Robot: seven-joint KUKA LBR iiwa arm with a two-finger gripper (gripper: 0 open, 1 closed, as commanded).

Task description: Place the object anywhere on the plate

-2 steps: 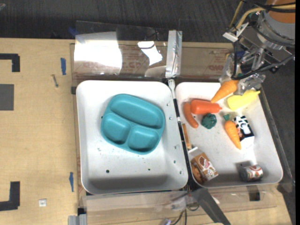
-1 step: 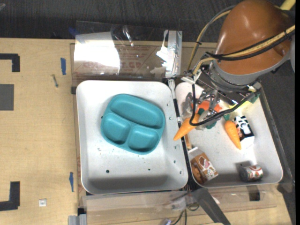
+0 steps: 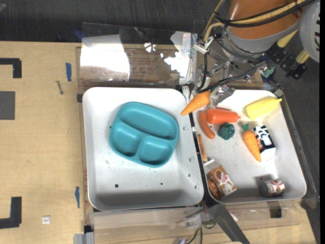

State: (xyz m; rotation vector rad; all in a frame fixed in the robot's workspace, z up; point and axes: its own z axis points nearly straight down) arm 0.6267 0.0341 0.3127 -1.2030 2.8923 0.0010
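From my remote station I recorded the bench from above. At far left lay the bare wooden bench top (image 3: 35, 151). Next came the left white bin (image 3: 99, 187), which held a teal plate (image 3: 144, 132) with three compartments, one long section toward the back and two smaller ones toward the front; it sat slightly tilted in the bin's middle.

Over the divide between the bins I saw a toy carrot (image 3: 196, 102), orange, tapered, its pointed tip toward the left bin and its thick end up under the gripper (image 3: 213, 93). The carrot hung raised above the bin rims, touching the gripper's metal parts. I could not tell how far apart the fingers stood, nor whether the carrot truly sat between them, since the wrist and cables hid that area.

In the right white bin (image 3: 289, 166) I noted, in order: a narrow orange piece (image 3: 205, 126) by the left wall, a brown printed packet (image 3: 222, 181) near the front, a red-orange vegetable (image 3: 222, 116), a dark green lump (image 3: 227, 131), a second carrot (image 3: 251, 143), a yellow toy (image 3: 261, 107), a black-and-white carton (image 3: 264, 138), and a small can (image 3: 271, 187) at the front right.

The arm's orange band (image 3: 264, 4) sat at top right.
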